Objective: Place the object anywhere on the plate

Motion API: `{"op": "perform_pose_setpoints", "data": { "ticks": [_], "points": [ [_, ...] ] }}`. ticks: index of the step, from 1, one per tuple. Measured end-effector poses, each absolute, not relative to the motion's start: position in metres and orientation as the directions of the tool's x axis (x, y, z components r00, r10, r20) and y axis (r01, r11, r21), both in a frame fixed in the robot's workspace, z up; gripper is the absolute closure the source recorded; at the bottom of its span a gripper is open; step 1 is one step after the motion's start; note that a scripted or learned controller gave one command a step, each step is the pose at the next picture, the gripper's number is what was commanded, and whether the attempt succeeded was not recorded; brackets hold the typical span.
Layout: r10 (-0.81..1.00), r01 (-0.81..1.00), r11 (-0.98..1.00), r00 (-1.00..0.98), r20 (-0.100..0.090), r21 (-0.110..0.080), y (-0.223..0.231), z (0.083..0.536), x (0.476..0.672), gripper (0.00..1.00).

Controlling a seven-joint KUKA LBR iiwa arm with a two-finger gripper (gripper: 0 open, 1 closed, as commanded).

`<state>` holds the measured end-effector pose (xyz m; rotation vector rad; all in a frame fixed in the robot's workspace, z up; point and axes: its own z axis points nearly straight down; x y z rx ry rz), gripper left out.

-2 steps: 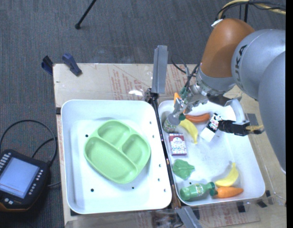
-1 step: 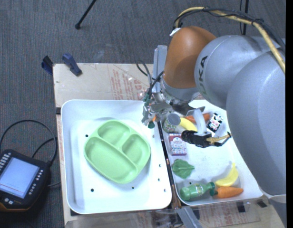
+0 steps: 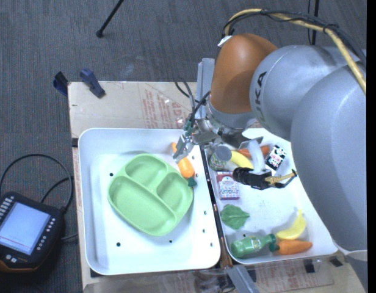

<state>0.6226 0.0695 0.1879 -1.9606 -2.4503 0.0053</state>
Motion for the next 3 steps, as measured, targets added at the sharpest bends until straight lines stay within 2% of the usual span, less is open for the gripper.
{"op": "perform_pose_setpoints", "data": {
  "ticks": [1, 2, 3],
  "points": [
    [0.974, 0.974, 0.228, -0.228, 0.0, -0.003, 0.184, 0.204, 0.643, 0.0],
    [0.955, 0.955, 0.297, -0.297, 0.0, -0.006, 0.155, 0.123, 0.637, 0.0],
    [0.954, 0.954, 0.299, -0.299, 0.001, -0.006, 0.156, 0.134, 0.638, 1.0]
  ]
}}
